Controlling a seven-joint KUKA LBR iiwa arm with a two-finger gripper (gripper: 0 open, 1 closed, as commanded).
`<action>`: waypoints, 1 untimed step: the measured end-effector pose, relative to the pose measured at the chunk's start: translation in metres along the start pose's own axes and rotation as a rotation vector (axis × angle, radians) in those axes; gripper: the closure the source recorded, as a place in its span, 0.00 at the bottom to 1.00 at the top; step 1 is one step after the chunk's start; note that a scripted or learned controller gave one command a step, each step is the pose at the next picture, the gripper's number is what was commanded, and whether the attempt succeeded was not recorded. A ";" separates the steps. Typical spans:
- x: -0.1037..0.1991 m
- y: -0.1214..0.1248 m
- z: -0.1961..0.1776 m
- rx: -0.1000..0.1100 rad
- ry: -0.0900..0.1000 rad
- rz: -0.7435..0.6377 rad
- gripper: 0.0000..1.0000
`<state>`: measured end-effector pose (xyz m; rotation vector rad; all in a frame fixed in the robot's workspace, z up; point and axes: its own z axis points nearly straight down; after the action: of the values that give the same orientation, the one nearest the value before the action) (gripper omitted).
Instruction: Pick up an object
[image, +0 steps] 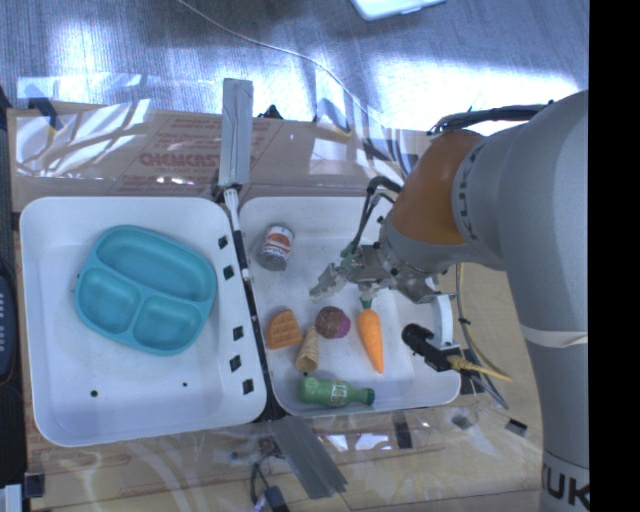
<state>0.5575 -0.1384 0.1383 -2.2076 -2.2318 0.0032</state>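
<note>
Green bottle lies at the right bin's front edge; hand hovers mid-bin (grip state unclear), approaching; must descend onto the carrot.

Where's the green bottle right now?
The green bottle lies on its side at the near edge of the right bin, just below the cone and left of the carrot's tip.

Gripper hangs over the right bin — near the carrot and can
</note>
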 end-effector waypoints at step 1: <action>-0.054 -0.043 0.046 -0.004 -0.005 0.006 0.00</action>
<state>0.5151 -0.1930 0.0923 -2.2186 -2.2293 0.0047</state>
